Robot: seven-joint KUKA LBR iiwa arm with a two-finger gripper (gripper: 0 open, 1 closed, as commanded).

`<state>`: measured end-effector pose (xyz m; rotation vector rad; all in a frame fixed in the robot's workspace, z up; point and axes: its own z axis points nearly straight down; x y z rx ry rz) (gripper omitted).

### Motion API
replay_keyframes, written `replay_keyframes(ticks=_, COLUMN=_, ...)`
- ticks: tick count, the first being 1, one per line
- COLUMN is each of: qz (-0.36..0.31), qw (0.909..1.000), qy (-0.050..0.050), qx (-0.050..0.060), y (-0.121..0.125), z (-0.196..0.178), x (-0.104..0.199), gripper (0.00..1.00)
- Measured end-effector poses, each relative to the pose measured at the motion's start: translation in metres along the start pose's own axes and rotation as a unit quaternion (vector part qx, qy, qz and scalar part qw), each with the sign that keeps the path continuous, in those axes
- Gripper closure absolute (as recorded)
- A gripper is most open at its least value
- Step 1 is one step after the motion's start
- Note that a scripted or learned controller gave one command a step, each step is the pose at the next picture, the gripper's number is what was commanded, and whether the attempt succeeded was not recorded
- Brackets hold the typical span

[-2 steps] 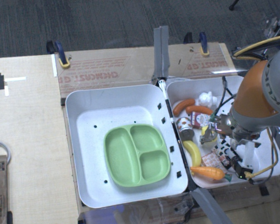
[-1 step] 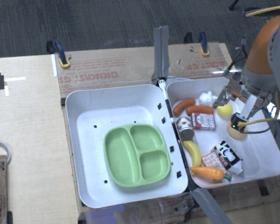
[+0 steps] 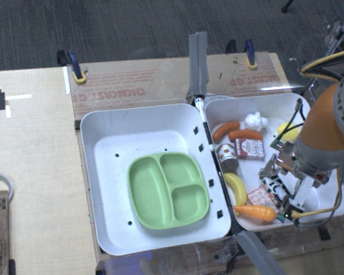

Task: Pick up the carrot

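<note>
The carrot (image 3: 255,212), orange with a green tip at its right end, lies along the near wall of the right bin (image 3: 341,199). My gripper (image 3: 272,171) hangs over the middle of that bin, a little beyond and to the right of the carrot and apart from it. Below the gripper lie a black-and-white patterned item (image 3: 278,188) and an orange-and-white packet (image 3: 261,196). Nothing shows held in the gripper.
The right bin also holds a banana (image 3: 236,187), a small can (image 3: 226,153), a red box (image 3: 250,149), two sausages (image 3: 227,128), a white lump (image 3: 254,120) and a yellow item (image 3: 288,132). A green divided plate (image 3: 168,190) sits in the left bin (image 3: 102,171).
</note>
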<state>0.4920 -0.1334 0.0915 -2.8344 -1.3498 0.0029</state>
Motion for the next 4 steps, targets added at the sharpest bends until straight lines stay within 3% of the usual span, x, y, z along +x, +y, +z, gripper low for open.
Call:
replay_keyframes(ticks=1, qz=0.085, qw=0.9964, qy=-0.001, qx=0.0, y=0.062, z=-0.074, x=0.019, gripper=0.0)
replay_keyframes(ticks=2, qz=-0.136, qw=0.9908, qy=0.0, qx=-0.001, y=0.021, z=0.0, x=-0.018, gripper=0.0)
replay_keyframes(ticks=3, qz=-0.244, qw=0.9697, qy=0.0, qx=-0.001, y=0.013, z=-0.009, x=0.012, gripper=0.0)
replay_keyframes(ticks=4, qz=-0.091, qw=0.9958, qy=-0.001, qx=-0.001, y=0.071, z=-0.116, x=0.05, gripper=0.0)
